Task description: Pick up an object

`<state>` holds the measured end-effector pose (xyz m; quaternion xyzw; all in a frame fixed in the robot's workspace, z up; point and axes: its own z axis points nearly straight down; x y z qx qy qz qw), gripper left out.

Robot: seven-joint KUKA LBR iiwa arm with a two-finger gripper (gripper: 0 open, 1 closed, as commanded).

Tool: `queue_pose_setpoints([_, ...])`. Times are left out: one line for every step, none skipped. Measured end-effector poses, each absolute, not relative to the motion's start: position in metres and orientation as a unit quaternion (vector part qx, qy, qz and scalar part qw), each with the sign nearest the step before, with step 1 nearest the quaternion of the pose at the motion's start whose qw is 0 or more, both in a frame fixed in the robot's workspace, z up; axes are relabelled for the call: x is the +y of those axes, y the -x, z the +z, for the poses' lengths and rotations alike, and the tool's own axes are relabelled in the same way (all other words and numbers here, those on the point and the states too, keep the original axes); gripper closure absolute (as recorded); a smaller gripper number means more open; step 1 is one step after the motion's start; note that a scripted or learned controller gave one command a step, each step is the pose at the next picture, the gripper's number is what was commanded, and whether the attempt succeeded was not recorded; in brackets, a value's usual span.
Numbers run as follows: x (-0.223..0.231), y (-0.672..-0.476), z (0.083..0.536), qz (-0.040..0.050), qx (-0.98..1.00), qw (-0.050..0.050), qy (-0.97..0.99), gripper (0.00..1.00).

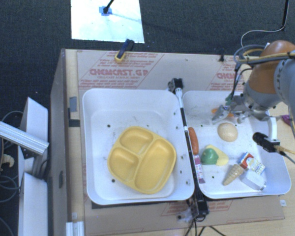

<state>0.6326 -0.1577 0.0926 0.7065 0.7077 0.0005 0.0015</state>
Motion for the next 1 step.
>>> queue_pose_setpoints([-0.1490,-0.6584,0.0798,-0.0132,0.704,-0.014,-0.710,0.00])
